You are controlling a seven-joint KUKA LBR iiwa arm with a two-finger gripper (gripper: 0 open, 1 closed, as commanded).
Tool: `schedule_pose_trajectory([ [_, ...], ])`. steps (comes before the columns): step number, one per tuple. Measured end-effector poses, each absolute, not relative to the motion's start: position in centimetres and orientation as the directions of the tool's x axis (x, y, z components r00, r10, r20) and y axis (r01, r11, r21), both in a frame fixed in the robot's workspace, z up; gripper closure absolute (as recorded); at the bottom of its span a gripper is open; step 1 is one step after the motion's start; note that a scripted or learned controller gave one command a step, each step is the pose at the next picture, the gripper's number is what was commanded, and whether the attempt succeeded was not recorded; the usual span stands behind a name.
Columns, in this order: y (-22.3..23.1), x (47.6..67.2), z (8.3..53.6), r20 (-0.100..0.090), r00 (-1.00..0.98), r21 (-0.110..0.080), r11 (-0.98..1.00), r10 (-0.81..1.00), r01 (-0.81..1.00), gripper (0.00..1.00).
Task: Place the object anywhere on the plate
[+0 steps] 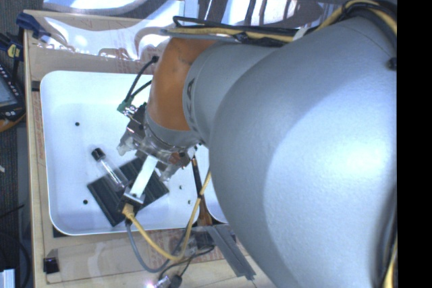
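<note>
Camera view: the small tube (108, 166), clear with a dark cap, looks light, stiff, round and slick, so it may roll and possibly break; I would pinch it across its middle, square to its length. It lies on its side in the left bin (57, 145), in the half toward the near edge, just left of the claw (143, 157) and not visibly inside it. Claw released or clenched: cannot tell, the wrist (169, 101) hides it.
</note>
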State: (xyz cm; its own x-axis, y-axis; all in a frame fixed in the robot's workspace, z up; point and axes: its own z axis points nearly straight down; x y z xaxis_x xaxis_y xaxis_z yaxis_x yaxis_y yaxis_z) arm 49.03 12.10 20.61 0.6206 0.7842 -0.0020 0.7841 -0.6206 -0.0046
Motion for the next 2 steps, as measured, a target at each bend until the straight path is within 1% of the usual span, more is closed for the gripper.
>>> schedule_pose_trajectory([
  [2,12.10,49.03,20.61,-0.002,0.621,-0.005,-0.621,0.784,0.784,0.00],
])
